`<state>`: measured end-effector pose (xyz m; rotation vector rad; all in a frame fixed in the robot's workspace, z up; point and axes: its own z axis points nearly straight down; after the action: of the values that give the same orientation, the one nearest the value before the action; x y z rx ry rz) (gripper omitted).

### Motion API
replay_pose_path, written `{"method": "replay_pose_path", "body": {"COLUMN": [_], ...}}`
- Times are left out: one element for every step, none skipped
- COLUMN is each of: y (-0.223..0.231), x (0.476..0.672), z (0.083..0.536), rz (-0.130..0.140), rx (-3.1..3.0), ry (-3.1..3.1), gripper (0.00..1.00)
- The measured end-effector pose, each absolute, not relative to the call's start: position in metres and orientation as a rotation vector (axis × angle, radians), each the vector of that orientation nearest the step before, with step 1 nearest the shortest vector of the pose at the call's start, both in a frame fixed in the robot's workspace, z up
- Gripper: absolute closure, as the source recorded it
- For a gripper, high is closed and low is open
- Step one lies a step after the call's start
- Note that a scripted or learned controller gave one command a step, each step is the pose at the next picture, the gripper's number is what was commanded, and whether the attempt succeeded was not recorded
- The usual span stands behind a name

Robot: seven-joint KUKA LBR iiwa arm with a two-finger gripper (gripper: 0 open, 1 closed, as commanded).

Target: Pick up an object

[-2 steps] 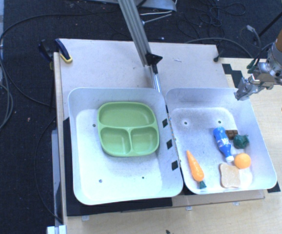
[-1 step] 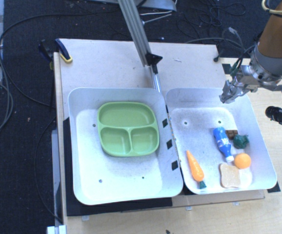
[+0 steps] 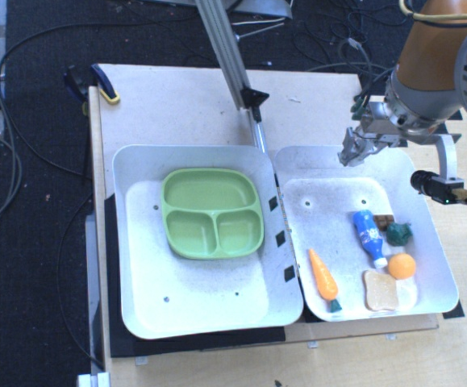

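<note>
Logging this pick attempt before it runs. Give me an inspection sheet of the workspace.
Surface: bench bearing two white bins side by side, left bin and right bin.
Job's things: in the right bin, blue bottle, carrot, orange ball, bread slice, dark green piece, all toward the near right corner.
Clutter: green divided plate in the left bin.
Grippers: gripper above the right bin's far edge, holding nothing visible.
Cables: black cables on the dark floor, left and behind.
Surroundings: slanted metal pole over the bench.

Bright even light, soft shadows, slightly grainy
</note>
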<state>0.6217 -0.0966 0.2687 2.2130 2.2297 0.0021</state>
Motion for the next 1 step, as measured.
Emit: {"method": "replay_pose_path", "body": {"y": [-0.0345], "x": [0.6326], "z": [0.2631], "rz": [0.003], "rx": [2.212], "ry": [2.231], "gripper": [1.0]}}
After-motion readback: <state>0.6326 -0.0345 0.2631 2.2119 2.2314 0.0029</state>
